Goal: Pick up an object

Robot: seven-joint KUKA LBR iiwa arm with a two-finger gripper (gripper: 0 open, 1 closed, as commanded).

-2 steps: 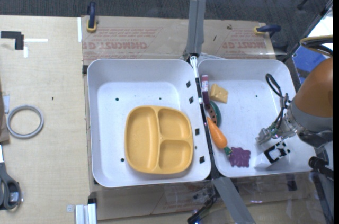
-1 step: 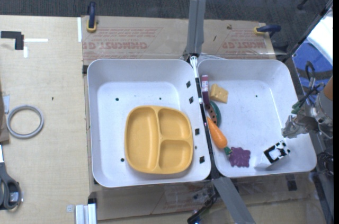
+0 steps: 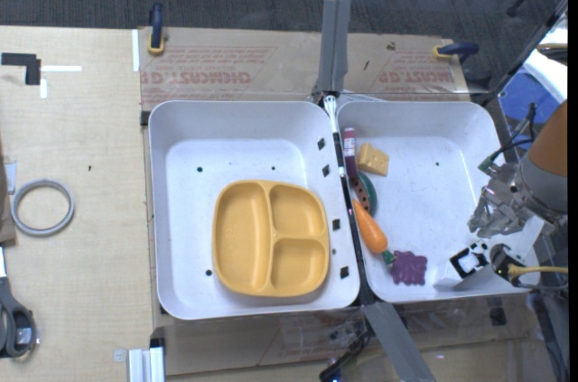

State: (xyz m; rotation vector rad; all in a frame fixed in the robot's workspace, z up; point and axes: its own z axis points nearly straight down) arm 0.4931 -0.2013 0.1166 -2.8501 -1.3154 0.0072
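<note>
The right bin (image 3: 424, 107) holds a yellow wedge (image 3: 373, 160), an orange carrot (image 3: 368, 228), a purple bunch of grapes (image 3: 409, 267), a dark green piece (image 3: 365, 193) and a thin pen-like stick with a purple end (image 3: 349, 147) along the bin's left wall. My gripper (image 3: 492, 213) hangs at the right bin's right side, above bare white floor, well apart from all these objects. Nothing shows in it. A small black-and-white part (image 3: 470, 261) sits just below it near the bin's front right corner.
A yellow divided plate (image 3: 271, 237) lies in the left bin (image 3: 181, 136). On the bench to the left are a grey tape ring (image 3: 41, 207) and scissors (image 3: 13, 326). Clamps (image 3: 156, 28) (image 3: 456, 51) hold the cardboard behind the bins.
</note>
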